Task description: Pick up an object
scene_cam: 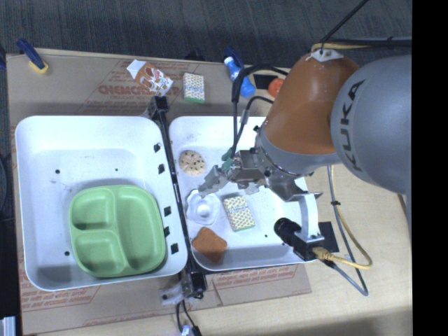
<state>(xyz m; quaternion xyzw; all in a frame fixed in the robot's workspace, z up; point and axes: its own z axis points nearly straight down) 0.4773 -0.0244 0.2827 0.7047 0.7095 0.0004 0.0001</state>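
My gripper [212, 182] hangs over the middle of the right bin [210, 128], reaching in from the right under the orange wrist band. Just below its tip lies a small white round object [203, 208]. A green-and-white patterned packet [239, 212] lies to the right of that object. A round speckled cookie [191, 162] sits up and to the left of the gripper. A brown wedge-shaped piece [209, 244] rests near the bin's front edge. I see nothing held in the gripper.
The left bin [42, 152] holds a green divided tray [117, 229]. Behind the bins, on the cardboard, lie a snack wrapper [149, 78], a small patterned box [194, 87] and a blue clamp [238, 75]. The arm covers the right bin's right side.
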